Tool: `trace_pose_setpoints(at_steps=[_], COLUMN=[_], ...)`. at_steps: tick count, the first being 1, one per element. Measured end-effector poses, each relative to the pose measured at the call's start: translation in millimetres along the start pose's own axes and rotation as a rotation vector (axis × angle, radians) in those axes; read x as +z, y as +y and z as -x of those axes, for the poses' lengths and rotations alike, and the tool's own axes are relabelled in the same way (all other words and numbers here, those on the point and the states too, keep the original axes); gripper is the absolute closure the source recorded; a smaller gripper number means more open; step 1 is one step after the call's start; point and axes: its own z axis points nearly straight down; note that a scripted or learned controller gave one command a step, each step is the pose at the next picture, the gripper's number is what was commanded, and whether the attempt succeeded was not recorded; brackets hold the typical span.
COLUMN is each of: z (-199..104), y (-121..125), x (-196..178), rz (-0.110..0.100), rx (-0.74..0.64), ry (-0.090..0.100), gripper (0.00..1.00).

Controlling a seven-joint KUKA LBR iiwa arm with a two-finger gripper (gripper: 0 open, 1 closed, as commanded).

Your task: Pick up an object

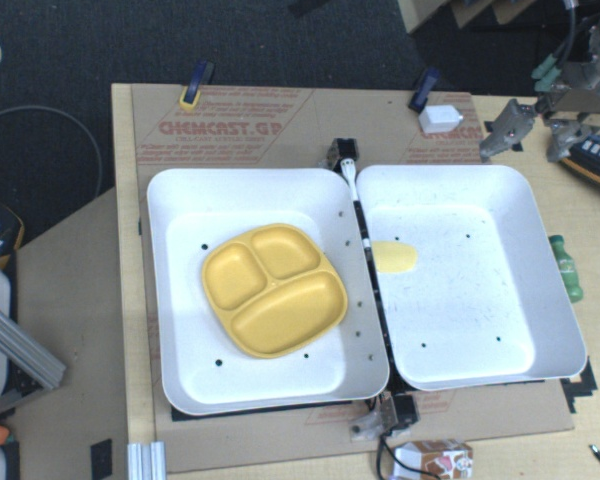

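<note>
Filling left bin: yellow tray | right bin: yellow piece | fingers: spread wide

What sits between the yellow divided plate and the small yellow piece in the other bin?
In the camera view, only the two bins' adjoining rims separate the yellow divided plate from the small yellow piece.

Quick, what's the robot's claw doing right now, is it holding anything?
Gripper: up past the far right corner of the right bin, nothing seen in it; open or closed cannot be told.
</note>
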Motion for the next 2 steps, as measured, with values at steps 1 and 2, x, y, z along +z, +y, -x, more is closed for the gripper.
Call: trace_pose_setpoints(at_steps=[1,2], z=[-53.2,-50.0], y=[-47.8,-45.6], x=[-115.6,-118.6], rz=[0.0,-0.011], rx=[0.0,0.007], ry=[0.002,-0.002], gripper=[0.0,1.0])
